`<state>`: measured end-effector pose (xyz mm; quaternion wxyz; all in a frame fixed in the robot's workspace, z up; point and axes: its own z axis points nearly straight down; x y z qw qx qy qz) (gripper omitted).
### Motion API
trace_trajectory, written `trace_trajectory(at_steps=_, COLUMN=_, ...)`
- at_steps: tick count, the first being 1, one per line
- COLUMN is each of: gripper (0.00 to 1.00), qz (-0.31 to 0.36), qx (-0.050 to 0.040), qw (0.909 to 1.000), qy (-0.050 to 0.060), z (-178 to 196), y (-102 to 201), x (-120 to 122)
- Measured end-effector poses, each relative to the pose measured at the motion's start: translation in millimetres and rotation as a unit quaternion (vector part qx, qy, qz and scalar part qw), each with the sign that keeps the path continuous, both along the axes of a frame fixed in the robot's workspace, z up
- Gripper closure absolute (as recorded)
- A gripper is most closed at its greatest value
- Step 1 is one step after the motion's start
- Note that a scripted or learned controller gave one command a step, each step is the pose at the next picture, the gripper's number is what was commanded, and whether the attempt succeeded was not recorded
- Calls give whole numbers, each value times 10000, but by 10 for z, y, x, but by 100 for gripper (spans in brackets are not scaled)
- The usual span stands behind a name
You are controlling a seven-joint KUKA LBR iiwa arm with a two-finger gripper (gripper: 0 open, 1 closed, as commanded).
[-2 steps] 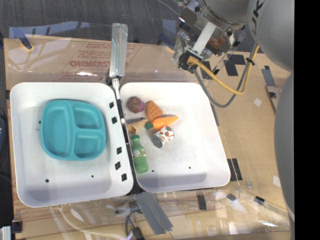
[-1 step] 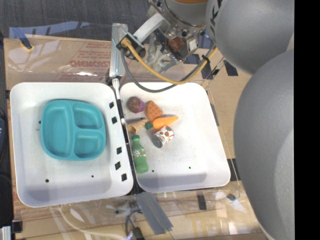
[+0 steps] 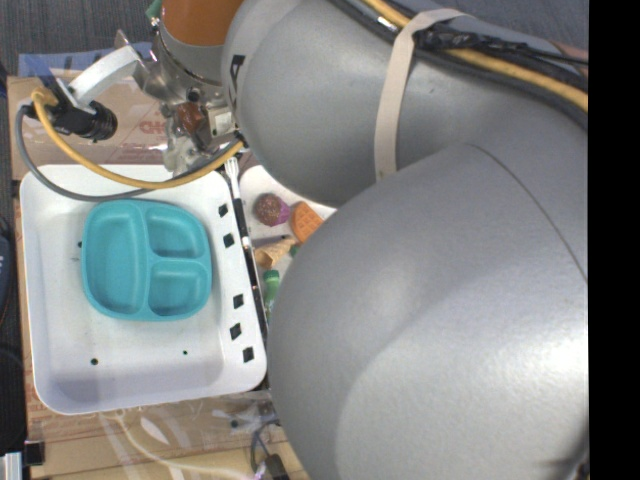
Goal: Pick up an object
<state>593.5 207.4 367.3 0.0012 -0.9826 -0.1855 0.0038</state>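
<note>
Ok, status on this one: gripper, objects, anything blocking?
Gripper at far edge of left bin, nothing seen held. Teal divided plate lies in left bin. Small objects in right bin, mostly hidden by arm.

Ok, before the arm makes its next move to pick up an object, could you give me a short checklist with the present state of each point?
1. Gripper located: ok, above the far edge of the left white bin.
2. Finger state readable: cannot tell.
3. Object held: cannot tell.
4. Candidate in left bin: ok, the turquoise divided plastic plate lies flat and unobstructed.
5. Small objects in the right white bin, such as the purplish round piece: not ok, mostly hidden by the grey arm.
6. Yellow cable clear of the gripper: cannot tell.
</note>
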Motion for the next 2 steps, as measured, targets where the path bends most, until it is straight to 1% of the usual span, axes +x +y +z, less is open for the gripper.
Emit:
trace_trajectory(at_steps=1, gripper=100, qz=2041, qx=14, qw=9789, qy=-44, z=765, y=119, x=-447)
trace_trajectory(at_steps=2, gripper=0, qz=2045, qx=6, qw=9789, qy=-21, z=743, y=125, x=-449)
